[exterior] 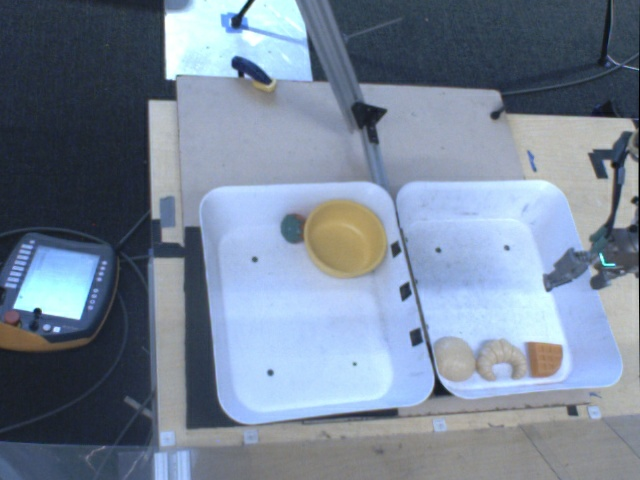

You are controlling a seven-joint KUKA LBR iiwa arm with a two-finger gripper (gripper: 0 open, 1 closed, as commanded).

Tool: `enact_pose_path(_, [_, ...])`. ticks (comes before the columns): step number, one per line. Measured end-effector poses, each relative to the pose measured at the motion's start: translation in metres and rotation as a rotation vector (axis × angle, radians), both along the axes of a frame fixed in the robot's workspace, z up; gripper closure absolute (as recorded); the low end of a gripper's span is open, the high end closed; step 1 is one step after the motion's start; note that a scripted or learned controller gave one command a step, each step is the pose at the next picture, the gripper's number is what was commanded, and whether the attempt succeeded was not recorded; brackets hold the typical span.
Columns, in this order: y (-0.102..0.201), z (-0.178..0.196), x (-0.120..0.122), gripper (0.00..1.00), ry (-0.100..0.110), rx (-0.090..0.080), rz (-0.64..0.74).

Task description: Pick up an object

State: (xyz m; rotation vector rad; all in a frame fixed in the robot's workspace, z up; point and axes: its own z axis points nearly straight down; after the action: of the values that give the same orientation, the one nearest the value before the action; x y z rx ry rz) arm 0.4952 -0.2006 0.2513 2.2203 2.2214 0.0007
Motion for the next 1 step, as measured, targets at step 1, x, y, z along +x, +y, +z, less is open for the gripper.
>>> enact_pose_path(1, [0.0, 0.0, 0.0, 0.0, 0.0, 0.0, 0.0])
